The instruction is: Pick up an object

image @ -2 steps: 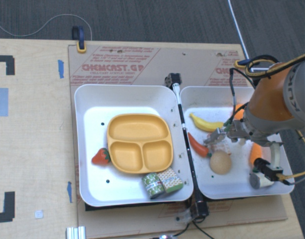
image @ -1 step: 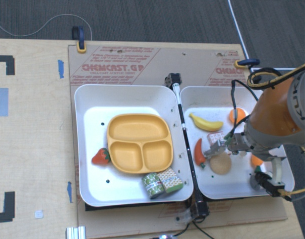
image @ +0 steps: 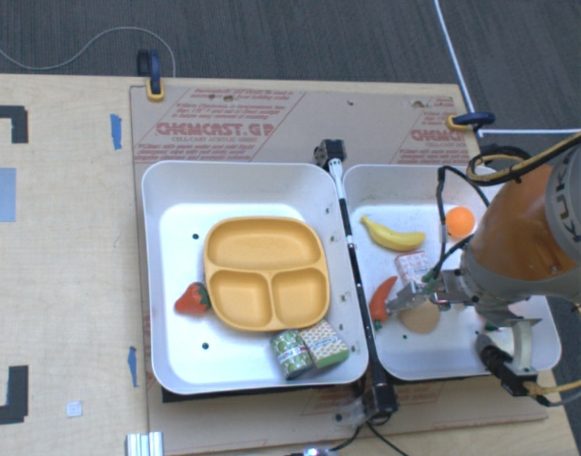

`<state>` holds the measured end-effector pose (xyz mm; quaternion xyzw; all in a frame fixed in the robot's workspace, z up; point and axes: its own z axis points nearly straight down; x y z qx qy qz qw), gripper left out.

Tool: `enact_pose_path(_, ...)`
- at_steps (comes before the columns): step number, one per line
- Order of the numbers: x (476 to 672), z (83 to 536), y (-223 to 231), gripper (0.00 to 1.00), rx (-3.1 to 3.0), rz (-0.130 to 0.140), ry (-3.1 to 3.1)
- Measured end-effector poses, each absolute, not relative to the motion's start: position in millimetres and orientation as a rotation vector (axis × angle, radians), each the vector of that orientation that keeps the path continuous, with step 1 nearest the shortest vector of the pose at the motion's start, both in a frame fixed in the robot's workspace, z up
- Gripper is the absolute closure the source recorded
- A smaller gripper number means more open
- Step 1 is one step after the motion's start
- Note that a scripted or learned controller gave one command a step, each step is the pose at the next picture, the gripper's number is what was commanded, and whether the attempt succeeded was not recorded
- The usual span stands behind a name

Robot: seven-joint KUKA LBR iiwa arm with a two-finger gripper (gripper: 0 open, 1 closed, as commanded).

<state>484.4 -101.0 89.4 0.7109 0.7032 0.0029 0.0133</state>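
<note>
Smooth curved banana in glossy white right bin; metal gripper low there, opening impossible to tell.

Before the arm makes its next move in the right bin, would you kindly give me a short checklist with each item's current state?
1. Gripper is over the right bin: ok.
2. An object is within reach: ok, the red pepper and a tan round item lie beside it.
3. Object seen between the fingers: not ok.
4. Finger opening: cannot tell.
5. Banana and orange ball are apart from the gripper: ok.
</note>
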Motion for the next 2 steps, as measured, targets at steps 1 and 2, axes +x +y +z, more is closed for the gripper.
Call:
enact_pose_path(1, 485.7, 100.7, -100.6, 1.0, 2.207, 0.012, 2.193)
enact_pose_path(2, 480.2, 184.9, -17.2, 1.0, 2.219, 0.003, 2.223)
